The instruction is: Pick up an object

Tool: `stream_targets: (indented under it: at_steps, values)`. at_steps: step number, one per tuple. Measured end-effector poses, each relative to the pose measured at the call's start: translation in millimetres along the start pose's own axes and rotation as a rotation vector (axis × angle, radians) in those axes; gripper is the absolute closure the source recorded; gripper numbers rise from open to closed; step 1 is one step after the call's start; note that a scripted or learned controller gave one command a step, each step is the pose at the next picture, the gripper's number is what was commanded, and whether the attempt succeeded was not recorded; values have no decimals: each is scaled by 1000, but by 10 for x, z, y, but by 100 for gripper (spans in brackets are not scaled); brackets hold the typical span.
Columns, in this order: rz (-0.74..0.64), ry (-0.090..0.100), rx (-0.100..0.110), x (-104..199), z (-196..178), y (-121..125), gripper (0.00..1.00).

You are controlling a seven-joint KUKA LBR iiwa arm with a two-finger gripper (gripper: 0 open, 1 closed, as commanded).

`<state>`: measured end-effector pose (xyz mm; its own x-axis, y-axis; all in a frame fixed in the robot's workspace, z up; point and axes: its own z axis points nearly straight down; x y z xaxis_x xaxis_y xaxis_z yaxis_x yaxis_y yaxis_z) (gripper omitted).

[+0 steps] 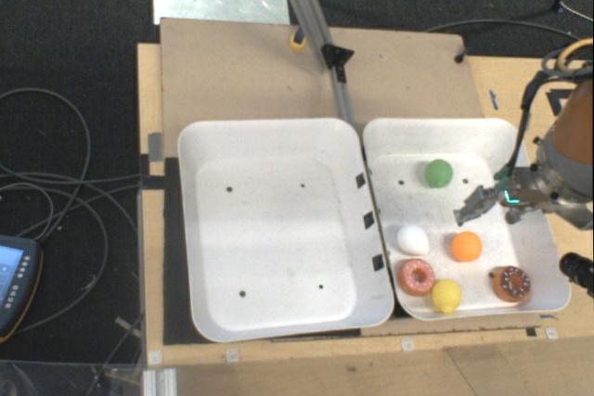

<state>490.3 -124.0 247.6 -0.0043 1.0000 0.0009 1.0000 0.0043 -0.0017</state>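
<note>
Hovering gripper [478,204], fingers spread, nothing held | right bin [390,139]: 2 donuts, 1 green ball [438,172], 1 orange [466,247], 1 lemon [446,295], 1 egg [413,240]

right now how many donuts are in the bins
2, both in the right bin: a pink donut at its front left, beside the yellow ball, and a chocolate donut at its front right. The arm may hide part of that bin.

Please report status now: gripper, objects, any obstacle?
Gripper above right bin, jaws open, holding nothing. Orange ball just below it; green ball above-left. Egg and donuts close by, none blocking.
</note>
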Motion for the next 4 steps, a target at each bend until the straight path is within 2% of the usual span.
stream_targets:
  at_steps: [1, 2, 3, 4]
  values:
    - [2, -1, -4, -1, -16, 7, 0]
    - [3, 0, 2, 55, 575, -48, 0]
    - [4, 0, 2, 44, 994, -44, 0]
    - [3, -7, -20, 22, 1244, 11, 0]
